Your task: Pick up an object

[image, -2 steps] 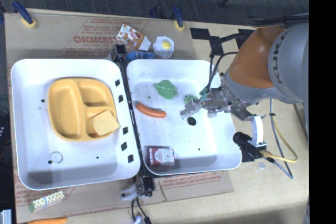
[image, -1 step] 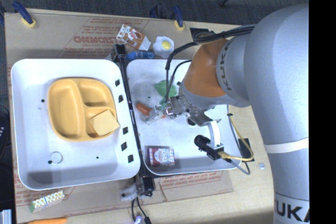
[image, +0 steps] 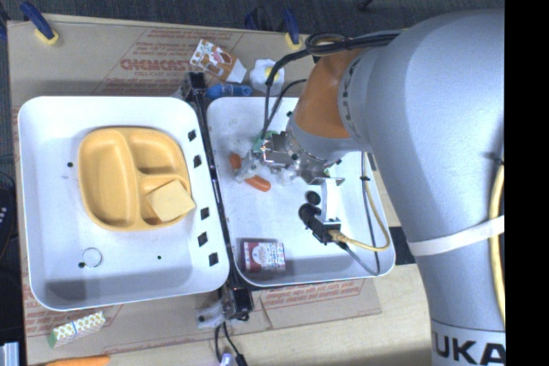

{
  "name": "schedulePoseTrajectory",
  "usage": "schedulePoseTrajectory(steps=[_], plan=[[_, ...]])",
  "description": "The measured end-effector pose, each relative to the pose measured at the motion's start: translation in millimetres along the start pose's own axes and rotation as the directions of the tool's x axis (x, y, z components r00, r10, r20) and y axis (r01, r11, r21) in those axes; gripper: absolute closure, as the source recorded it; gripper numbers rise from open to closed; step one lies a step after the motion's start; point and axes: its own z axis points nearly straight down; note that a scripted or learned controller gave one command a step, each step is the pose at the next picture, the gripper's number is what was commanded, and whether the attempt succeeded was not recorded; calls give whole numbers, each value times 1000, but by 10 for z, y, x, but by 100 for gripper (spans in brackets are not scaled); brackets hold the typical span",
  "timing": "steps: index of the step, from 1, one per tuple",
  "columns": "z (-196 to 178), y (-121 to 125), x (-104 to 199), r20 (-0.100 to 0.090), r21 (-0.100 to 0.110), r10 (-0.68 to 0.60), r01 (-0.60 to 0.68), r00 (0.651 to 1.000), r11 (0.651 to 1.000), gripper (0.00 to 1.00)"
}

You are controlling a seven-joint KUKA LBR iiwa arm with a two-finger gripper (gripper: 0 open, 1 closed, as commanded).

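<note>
An orange carrot-like piece [image: 256, 182] lay on the floor of the right bin [image: 257, 223], just beside the gripper [image: 273, 153] lowered there, whose grip I cannot tell, with a dark red packet [image: 263, 255] nearer the front wall and a yellow divided tray [image: 133, 176] in the left bin [image: 43, 210].

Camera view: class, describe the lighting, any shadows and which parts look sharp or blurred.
Camera view: even, soft light; a grey shadow lies along the left bin's lower edge; the yellow tray and red packet look fairly sharp; the big grey arm, nearest the lens, looks soft and smooth; small parts around the gripper are hard to tell apart.
</note>
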Motion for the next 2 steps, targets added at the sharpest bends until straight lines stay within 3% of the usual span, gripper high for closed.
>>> schedulePoseTrajectory(steps=[1, 2], plan=[[-99, -1, 4, -1, 3, -4, 4, 1000, 1000, 100], [-1632, 2, 269, -1, -3, -64, 64, 998, 998, 100]])
